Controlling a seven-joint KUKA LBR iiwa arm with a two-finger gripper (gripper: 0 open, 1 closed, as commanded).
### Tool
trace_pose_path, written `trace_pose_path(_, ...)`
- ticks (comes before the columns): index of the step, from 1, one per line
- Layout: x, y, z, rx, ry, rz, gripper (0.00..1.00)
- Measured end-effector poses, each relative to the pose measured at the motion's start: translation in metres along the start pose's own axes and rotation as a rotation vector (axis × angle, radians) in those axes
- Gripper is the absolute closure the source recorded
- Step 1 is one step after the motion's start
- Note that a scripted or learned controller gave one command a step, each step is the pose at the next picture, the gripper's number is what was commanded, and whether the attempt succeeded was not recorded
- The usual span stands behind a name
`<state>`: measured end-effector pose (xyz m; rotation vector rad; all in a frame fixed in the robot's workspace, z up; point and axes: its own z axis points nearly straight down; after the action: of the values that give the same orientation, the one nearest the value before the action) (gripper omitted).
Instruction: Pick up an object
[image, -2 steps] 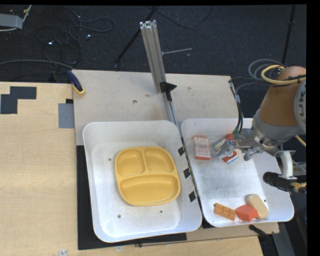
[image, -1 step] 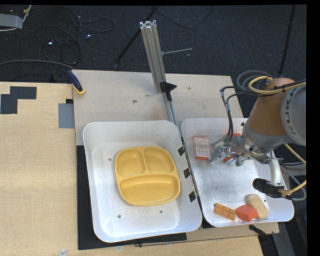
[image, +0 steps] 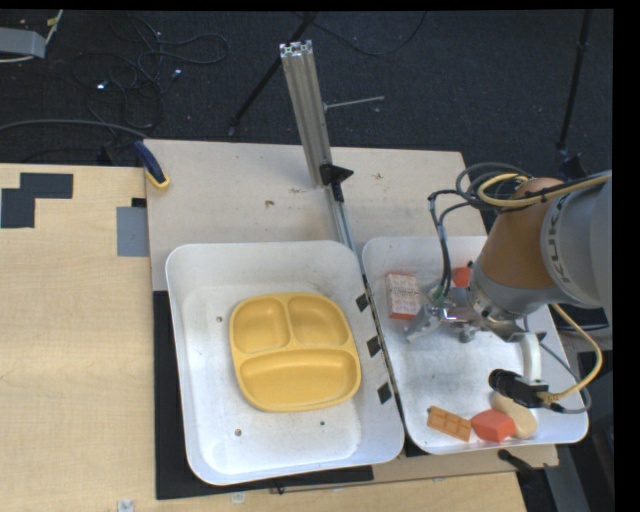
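Observation:
My gripper (image: 436, 318) is low over the middle of the right bin (image: 440, 378), with the orange-banded wrist just behind it. A small pink-and-red box (image: 403, 295) lies just to its left, near the bin's left wall. A small red-orange thing (image: 461, 277) sits at the gripper's upper side, partly hidden by cables. At the bin's near edge lie an orange wafer-like piece (image: 449, 424), a red lump (image: 492, 427) and a beige piece (image: 517, 411) close together. I see nothing held by the gripper.
The left bin (image: 200, 400) holds a yellow divided plate (image: 295, 352) in its middle. A metal post (image: 310, 110) rises behind the gap between the bins. Bare floor shows in the right bin between the gripper and the near objects.

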<state>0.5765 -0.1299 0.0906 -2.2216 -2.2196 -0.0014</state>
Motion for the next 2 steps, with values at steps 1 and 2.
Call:
trace_pose_path(1, 0.0, 0.002, -0.012, -0.006, 0.001, 0.003, 1.0)
trace_pose_path(2, 0.004, -0.005, -0.06, -0.002, -0.002, -0.002, 1.0)
